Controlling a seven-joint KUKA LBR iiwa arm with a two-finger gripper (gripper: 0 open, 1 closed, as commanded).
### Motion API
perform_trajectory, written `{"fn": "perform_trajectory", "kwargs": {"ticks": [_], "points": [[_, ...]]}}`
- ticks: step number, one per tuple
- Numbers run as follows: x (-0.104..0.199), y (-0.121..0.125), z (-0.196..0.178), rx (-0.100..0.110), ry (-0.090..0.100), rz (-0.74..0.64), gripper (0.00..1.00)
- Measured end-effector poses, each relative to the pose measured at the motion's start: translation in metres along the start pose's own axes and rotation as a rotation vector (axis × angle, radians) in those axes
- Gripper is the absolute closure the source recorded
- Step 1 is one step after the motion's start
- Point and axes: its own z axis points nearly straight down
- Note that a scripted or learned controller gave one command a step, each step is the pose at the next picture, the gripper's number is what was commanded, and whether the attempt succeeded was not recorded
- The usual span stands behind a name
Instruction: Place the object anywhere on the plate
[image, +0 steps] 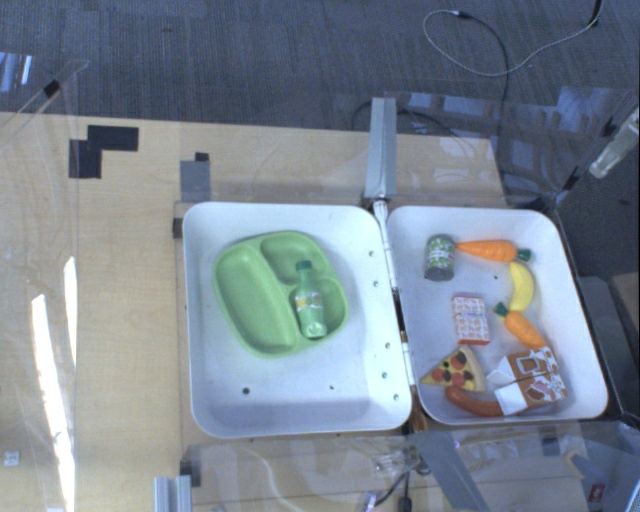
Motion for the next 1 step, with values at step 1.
{"fn": "perform_trajectory", "kwargs": {"ticks": [1], "points": [[0.0000,0.0000,0.0000,0.000,0.000,0.000,0.00]]}}
